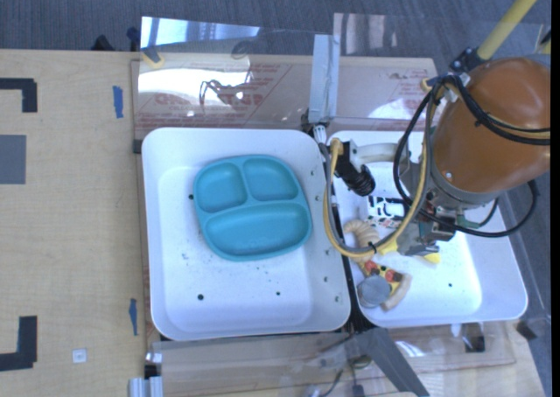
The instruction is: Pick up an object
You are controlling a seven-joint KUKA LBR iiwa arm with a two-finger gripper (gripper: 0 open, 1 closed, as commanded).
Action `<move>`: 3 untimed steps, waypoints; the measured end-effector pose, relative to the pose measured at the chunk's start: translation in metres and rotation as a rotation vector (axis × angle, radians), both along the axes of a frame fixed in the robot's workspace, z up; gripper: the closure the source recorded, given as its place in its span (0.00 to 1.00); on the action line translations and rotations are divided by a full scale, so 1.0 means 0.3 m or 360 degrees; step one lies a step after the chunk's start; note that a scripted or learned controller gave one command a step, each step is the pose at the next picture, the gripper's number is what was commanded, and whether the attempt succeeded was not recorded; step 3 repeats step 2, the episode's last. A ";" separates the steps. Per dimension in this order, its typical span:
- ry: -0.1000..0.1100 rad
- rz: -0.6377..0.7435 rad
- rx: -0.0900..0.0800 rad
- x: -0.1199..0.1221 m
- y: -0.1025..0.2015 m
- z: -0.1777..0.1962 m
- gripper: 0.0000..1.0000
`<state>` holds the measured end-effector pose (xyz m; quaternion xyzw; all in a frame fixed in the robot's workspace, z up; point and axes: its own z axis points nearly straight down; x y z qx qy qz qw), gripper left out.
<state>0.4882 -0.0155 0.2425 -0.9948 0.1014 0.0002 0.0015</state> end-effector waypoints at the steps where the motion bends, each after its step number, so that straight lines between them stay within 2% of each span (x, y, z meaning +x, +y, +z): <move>1: 0.0004 -0.0007 0.0006 0.002 0.004 0.030 1.00; 2: 0.0009 -0.0501 -0.0002 0.009 0.087 -0.044 1.00; 3: 0.0009 -0.0501 -0.0002 0.009 0.087 -0.044 1.00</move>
